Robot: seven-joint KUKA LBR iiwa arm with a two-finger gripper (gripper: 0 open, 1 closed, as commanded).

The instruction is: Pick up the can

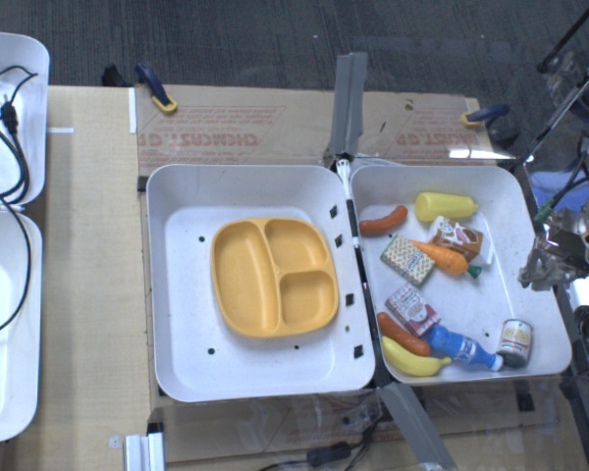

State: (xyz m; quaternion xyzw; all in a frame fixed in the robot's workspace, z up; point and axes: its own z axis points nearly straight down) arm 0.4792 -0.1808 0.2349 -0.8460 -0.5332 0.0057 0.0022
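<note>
- Over on the right edge of the camera view, the gripper (542, 268) hangs just past the right bin (518, 194) rim, roughly level with the bin's middle. Honestly it's a dark metal blur there, so I can't tell how it's set, and nothing is visibly caught in it.
- Task item: the can (515, 341) sits in the near right corner of that right bin, lying tilted, white and red label facing up. It's below the gripper and apart from it.
- Right beside the can, touching or close to it, is a blue bottle (461, 347) lying on its side, cap end toward the can.
- Next to the bottle's other end: a banana (412, 360) along the near wall, and a small pink box (410, 310) just above.
- Middle of the bin has a carrot (444, 257) resting against a patterned box (406, 259), plus a sausage (383, 222) near the left wall.
- Back of the bin: a yellow lemon-ish bottle (446, 205).
- Left bin (177, 263) holds a yellow divided plate (273, 275), lying flat around the centre.
- Both bins sit on a cardboard sheet (226, 126), clamped at the far corners.
</note>
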